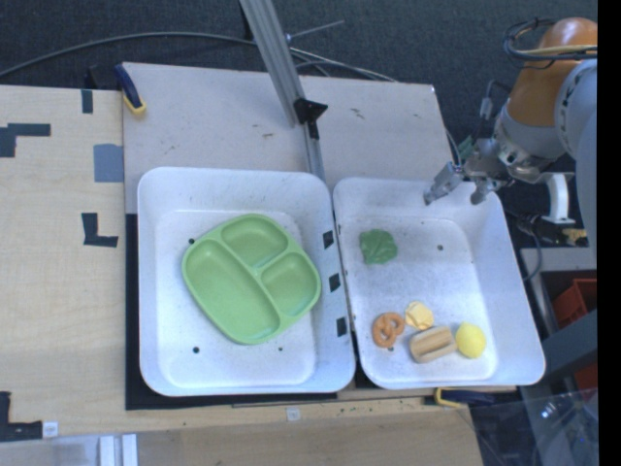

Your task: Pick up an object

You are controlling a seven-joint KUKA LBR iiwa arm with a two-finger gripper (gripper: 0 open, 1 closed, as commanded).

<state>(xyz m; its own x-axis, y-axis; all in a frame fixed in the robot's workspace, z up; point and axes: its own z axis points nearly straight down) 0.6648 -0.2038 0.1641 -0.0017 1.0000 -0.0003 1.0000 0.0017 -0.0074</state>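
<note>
Pretzel (387, 329), bun (432, 344), lemon (471, 340) and a yellow scrap (419, 315) lie bunched at the right bin's (505, 260) near end, with a green lump (377, 247) alone mid-bin; any would serve. The gripper (456, 190) hangs over the bin's far rim, fingers spread with nothing between them. The left bin (155, 260) holds a green tray (251, 277). The lump looks the safest pick: it stands apart, so the fingers could straddle it without nudging neighbours, descending straight before closing.
</note>
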